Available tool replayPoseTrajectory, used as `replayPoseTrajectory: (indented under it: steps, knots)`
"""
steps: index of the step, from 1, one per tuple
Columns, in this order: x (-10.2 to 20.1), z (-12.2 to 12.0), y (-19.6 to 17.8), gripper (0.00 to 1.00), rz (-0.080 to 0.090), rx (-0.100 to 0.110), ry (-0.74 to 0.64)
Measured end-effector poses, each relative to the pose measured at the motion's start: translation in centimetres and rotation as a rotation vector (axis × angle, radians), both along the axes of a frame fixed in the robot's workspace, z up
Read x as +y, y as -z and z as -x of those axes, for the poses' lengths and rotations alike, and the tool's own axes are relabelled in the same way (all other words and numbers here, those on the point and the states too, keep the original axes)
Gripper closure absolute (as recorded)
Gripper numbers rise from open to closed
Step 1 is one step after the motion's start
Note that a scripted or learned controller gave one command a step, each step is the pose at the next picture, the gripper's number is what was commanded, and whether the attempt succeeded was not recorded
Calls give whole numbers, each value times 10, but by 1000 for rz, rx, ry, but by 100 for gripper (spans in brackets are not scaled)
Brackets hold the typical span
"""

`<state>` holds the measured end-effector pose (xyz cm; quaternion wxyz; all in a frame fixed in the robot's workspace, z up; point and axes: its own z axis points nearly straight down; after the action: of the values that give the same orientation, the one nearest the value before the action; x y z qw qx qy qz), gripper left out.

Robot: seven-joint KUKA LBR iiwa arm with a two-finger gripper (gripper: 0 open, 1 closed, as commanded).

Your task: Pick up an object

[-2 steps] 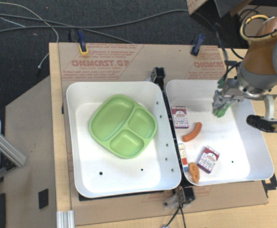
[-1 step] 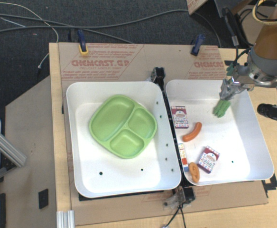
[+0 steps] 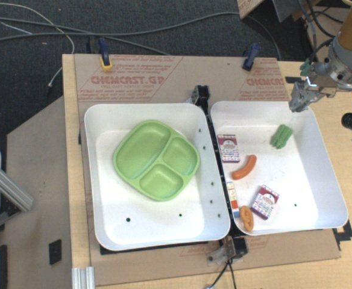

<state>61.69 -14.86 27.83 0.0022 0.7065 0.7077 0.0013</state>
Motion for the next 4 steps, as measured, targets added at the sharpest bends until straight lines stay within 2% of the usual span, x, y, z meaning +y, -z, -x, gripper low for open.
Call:
replayPoseTrajectory:
  steps: [1, 2, 4]
  knots:
    - [0, -1, -12, 100, 0, 1, 0]
    - [61, 15, -1, 100, -4, 9, -3]
    - [160, 52, 6, 100, -3, 9, -2]
